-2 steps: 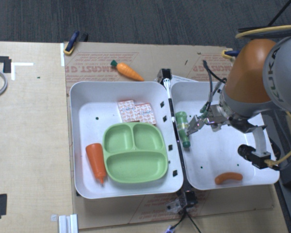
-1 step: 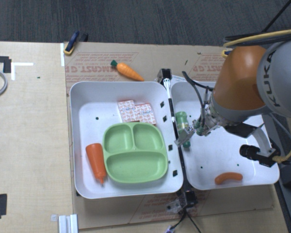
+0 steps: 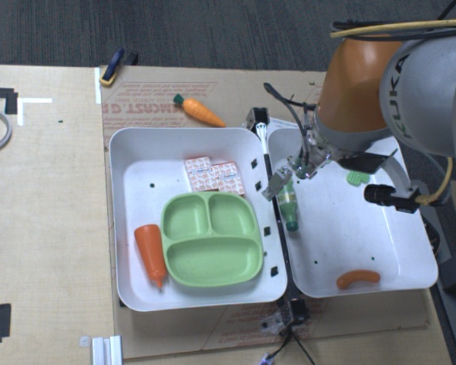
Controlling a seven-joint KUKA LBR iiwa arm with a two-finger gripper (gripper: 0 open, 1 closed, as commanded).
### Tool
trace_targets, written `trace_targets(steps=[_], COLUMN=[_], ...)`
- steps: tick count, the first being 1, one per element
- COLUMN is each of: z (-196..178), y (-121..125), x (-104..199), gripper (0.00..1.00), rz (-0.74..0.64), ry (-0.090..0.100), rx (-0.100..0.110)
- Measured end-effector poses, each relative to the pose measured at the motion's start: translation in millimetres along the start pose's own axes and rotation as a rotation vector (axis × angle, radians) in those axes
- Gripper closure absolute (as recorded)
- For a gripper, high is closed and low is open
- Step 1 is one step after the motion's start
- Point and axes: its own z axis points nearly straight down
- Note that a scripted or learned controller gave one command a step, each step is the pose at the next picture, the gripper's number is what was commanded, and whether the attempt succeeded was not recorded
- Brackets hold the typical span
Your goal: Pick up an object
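The claw (image 3: 289, 175) hangs at the left edge of the right bin (image 3: 395, 280), directly above a small green bottle (image 3: 289, 209) that lies with its long axis running toward the near wall; whether the claw grips it I cannot tell.

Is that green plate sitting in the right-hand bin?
No, the green plate lies in the left bin, beside an orange bottle.

green bottle (image 3: 289, 210) | upright-ish | right bin's (image 3: 395, 272) left wall
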Motion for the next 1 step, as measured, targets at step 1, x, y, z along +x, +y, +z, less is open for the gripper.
trace_targets(steps=[1], z=[-0.3], y=[29.2], x=[31.2], gripper=[0.00], rz=[-0.508], ry=[0.000], rx=[-0.001])
